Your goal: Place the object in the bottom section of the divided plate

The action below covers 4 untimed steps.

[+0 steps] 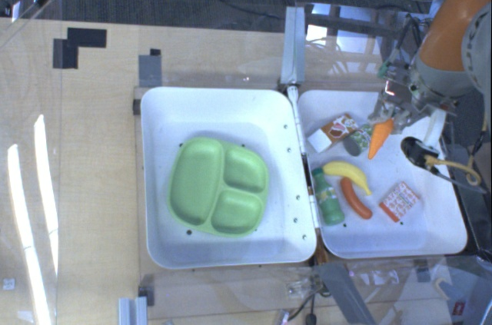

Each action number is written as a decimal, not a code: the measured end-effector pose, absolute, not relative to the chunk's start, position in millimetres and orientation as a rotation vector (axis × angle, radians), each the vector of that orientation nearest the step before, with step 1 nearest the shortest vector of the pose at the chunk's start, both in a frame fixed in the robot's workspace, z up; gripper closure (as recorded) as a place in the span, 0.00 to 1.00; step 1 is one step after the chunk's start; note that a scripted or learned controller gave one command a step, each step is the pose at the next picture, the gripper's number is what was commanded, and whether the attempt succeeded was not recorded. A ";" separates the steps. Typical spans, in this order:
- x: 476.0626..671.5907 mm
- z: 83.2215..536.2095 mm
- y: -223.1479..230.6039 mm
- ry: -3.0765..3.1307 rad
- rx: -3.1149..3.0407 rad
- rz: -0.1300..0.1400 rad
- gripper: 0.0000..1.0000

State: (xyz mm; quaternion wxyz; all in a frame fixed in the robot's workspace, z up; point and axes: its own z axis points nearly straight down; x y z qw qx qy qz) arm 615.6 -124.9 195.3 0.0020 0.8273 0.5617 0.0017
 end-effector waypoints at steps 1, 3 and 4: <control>537.7 195.7 -59.3 1.817 2.561 0.007 1.00; 567.2 185.1 68.4 2.143 2.294 0.006 1.00; 561.6 201.4 150.8 2.111 2.325 0.006 1.00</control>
